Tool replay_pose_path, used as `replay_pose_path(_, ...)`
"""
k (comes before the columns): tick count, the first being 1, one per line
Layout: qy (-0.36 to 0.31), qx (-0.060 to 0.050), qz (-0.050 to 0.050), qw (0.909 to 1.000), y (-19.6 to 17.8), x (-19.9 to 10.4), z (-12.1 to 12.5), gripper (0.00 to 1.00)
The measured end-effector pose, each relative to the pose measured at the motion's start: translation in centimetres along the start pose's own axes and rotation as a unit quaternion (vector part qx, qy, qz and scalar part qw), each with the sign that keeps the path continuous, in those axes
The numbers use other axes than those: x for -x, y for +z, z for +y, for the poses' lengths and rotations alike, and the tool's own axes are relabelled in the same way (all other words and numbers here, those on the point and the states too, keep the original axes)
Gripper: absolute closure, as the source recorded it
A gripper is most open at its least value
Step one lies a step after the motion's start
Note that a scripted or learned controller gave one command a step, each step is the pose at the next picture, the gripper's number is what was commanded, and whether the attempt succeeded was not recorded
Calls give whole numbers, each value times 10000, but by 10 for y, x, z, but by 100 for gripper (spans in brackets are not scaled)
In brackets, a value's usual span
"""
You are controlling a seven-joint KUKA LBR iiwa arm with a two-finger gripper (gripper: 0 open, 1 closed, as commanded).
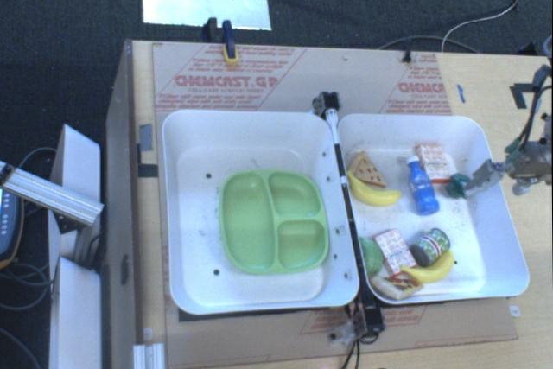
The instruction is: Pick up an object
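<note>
My gripper (473, 178) reaches in from the right edge and sits low over the right bin (497, 225), near its right wall. It is just right of a red-and-white carton (434, 162) and a blue bottle (422, 187). A small teal piece (458, 183) shows at its tip; I cannot tell if that is an object or part of the gripper. Further left lie a pizza slice (368, 169) and a banana (373, 193). Near the front are a second banana (432, 271), a dark can (430, 245), a small carton (393, 249) and a green item (371, 256).
The left bin (190, 186) holds a green divided plate (274, 221). A divider rail (341, 194) runs between the bins. Cables and a bracket (529, 91) hang at the right behind the arm.
</note>
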State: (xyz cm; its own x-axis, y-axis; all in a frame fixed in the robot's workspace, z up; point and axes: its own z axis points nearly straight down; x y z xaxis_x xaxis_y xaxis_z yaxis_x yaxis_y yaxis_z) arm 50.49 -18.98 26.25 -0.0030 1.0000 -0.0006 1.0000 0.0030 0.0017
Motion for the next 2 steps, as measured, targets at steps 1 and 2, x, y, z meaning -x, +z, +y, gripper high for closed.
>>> replay_pose_path(1, 8, 3, -1, 10000, 178, -15, -12, 0)
replay_pose_path(2, -3, 7, 1, 10000, 178, -25, 57, 0)
